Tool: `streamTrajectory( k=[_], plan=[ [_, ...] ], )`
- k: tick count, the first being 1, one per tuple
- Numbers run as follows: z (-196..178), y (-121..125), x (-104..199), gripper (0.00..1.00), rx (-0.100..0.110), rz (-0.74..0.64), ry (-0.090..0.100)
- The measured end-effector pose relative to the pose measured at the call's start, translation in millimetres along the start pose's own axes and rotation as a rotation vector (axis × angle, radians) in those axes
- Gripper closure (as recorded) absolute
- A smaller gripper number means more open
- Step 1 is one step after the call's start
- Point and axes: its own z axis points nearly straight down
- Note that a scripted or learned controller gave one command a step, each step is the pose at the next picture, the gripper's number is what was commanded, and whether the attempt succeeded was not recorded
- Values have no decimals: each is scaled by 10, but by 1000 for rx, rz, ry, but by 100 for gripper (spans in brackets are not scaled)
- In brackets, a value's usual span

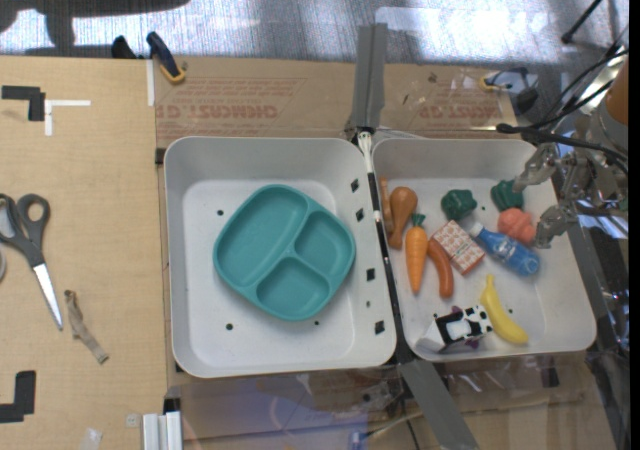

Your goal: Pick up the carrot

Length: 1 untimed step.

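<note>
1. Far left, on the tan bench top (80, 238): grey-handled scissors (30, 243) lie flat, blades pointing near. A small crumpled strip of tape (88, 328) sits just right of the blade tips. Plenty of bare board around both.
2. Left bin (190, 328), shallow white plastic with rounded corners. A teal divided plate (285, 251), smooth, three compartments, lies turned at an angle in the middle. Bare white floor runs all round the plate, widest on the near and left sides.
3. The two bins meet at a shared rim, a row of small black clips along it. A grey strip (368, 78) runs away from the join toward the far side.
4. Right bin (560, 323), crowded in its far half. The carrot (416, 260) lies at the bin's left side, near the shared rim: short, plain orange, tapered, thick end far with a small green top, tip pointing near. A brown pear-shaped piece (401, 208) touches it on the far-left; an orange-red sausage shape (440, 266) lies just right, almost parallel.
5. Right of these: a pink patterned block (459, 246), a dark green lump (459, 203), a blue bottle (508, 250), a reddish-orange round piece (516, 223), another green piece (507, 194).
6. Near side: a black-and-white toy (462, 326) and a yellow banana (501, 313); open floor between them and the carrot.
7. Gripper (550, 198) at the bin's right edge, well apart from the carrot. Fingers spread wide, nothing between them.
</note>
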Motion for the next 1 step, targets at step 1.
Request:
streamTrajectory(
  k=[1],
  plan=[
    [1294, 982, -471, 0, -1, 196, -1]
  ],
)
